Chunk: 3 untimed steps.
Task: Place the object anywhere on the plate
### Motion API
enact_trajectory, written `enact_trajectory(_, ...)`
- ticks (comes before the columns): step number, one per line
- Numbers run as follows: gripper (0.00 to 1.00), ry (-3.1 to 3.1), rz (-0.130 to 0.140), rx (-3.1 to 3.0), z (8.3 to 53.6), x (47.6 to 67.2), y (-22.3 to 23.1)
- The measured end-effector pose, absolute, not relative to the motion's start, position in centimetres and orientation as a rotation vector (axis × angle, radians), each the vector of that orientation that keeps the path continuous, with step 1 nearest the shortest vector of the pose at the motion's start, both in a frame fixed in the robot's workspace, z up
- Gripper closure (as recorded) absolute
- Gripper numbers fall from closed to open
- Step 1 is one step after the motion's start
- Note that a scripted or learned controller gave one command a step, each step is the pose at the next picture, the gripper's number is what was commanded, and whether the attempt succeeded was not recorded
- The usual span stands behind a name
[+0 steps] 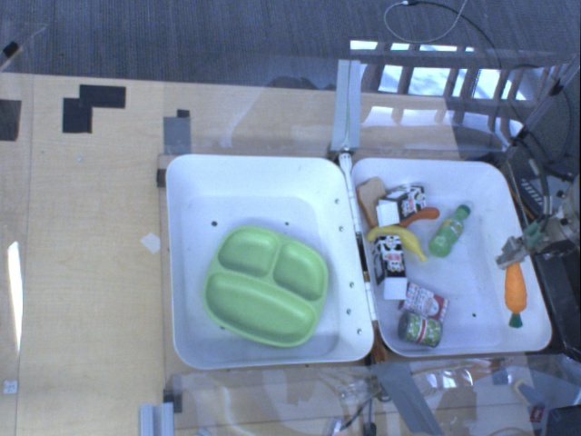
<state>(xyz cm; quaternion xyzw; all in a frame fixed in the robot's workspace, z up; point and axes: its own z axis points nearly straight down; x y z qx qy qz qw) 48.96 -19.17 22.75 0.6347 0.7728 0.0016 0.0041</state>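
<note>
Orange carrot (pixel 515 289) at the right bin's (pixel 472 175) four o'clock; gripper (pixel 514 252) state indeterminate; green plate (pixel 267 285) in left bin (pixel 195 243).

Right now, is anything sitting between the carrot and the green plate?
Yes. The carrot lies by the right bin's right wall, under the claw. Toward the green plate in the left bin sit a green bottle, a banana, cartons, a can, and the bins' raised rims.

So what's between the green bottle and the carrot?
Just bare white bin floor, seen from the camera above. The green bottle lies to the left, the carrot by the right wall, near the gripper.
</note>
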Motion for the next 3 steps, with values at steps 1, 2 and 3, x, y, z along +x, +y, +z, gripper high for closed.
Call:
enact_trajectory(1,1.0,2.43,0.003,1.986,18.9,48.9,-10.2)
enact_trajectory(2,1.0,2.428,0.005,1.986,21.7,48.9,-2.6)
enact_trajectory(3,1.0,2.501,0.002,1.9,18.3,49.2,4.8)
